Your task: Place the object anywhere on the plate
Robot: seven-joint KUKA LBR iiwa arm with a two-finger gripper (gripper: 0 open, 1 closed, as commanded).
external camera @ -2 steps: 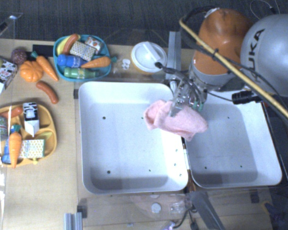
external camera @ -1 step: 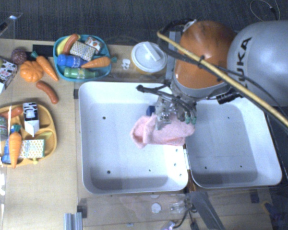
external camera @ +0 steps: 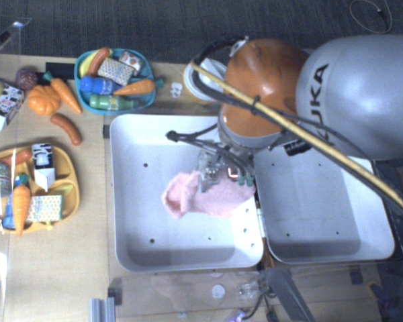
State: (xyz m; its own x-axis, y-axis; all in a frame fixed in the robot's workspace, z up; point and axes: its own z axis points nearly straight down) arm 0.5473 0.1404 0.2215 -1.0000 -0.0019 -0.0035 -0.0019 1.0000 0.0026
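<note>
Pink cloth (external camera: 205, 196) lying crumpled on the floor of the left white bin (external camera: 138, 247), toward that bin's right wall, directly under the gripper (external camera: 218, 173). Probably sitting there as the thing to be lifted, with the grey arm (external camera: 363, 92) reaching in from the right and hanging low over its upper right portion for a top-down pick. Jaws buried in dark linkage and shadow: cannot tell whether spread or pressed together, nor whether any fabric sits between them. Cloth bunched rather than flat; long axis running roughly left to right, tilted a little, with a rounded lobe pointing to the lower left and the broader part spreading toward the divide between the bins. Right white bin (external camera: 322, 240) just beside, touching along the shared edge. Toy food in a blue bowl (external camera: 97, 102) and a yellow tray (external camera: 70, 173) parked well apart on the wooden surface (external camera: 87, 274), seemingly out of the working area. No plate identifiable with confidence.
</note>
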